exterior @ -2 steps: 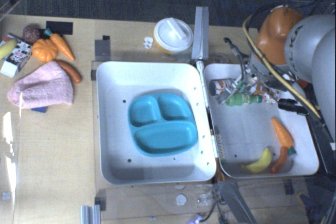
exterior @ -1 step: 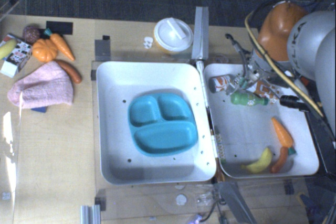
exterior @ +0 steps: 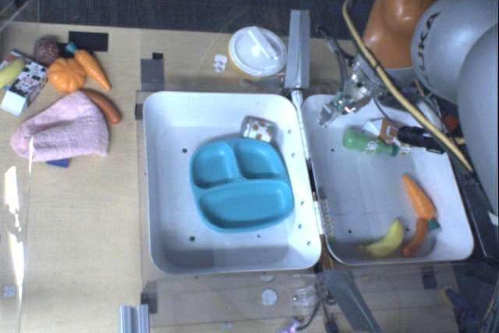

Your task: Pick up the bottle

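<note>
The small green plastic bottle [exterior: 368,142] lies on its side near the right white bin's [exterior: 460,246] far edge, the gripper [exterior: 343,101] just beside its cap end, so a descent may knock it rolling.

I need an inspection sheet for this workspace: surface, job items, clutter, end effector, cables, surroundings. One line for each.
Surface: two white bins side by side, left bin and right bin, on a tan bench.
Job items: green bottle lies on its side in the right bin.
Clutter: blue divided tray and a small patterned block in the left bin; banana and carrot in the right bin.
End effector: end effector sits above the right bin's upper left, close to the bottle; finger state unclear.
Cables: yellow and black cables run along the arm.
Surroundings: pink cloth, toy vegetables, white lid.
</note>
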Action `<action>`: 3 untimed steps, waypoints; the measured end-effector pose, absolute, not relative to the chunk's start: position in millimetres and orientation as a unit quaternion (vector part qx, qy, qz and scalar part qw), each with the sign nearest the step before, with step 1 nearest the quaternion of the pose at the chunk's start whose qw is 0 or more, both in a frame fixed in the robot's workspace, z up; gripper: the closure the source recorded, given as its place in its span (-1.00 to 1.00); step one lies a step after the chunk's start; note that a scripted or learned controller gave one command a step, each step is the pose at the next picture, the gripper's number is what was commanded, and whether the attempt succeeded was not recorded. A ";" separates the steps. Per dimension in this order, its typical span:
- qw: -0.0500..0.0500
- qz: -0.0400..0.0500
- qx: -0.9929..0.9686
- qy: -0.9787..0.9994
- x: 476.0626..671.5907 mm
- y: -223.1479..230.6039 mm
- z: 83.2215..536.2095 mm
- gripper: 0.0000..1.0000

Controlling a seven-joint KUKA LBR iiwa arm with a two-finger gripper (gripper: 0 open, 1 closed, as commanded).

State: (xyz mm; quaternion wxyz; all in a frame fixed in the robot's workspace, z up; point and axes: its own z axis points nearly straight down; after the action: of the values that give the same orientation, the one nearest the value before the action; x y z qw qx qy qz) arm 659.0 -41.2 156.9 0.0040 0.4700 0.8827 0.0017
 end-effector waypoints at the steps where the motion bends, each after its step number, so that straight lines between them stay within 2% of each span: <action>1: 0.005 0.001 0.477 0.879 659.7 -122.5 245.5 1.00; 2: 0.004 0.001 0.476 0.879 659.6 -121.4 244.6 -1.00; 3: 0.004 0.001 0.518 0.855 669.1 -129.0 110.5 -1.00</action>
State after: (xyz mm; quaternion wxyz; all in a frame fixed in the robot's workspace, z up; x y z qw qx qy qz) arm 669.1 -129.0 110.5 0.0039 0.5179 0.8555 0.0007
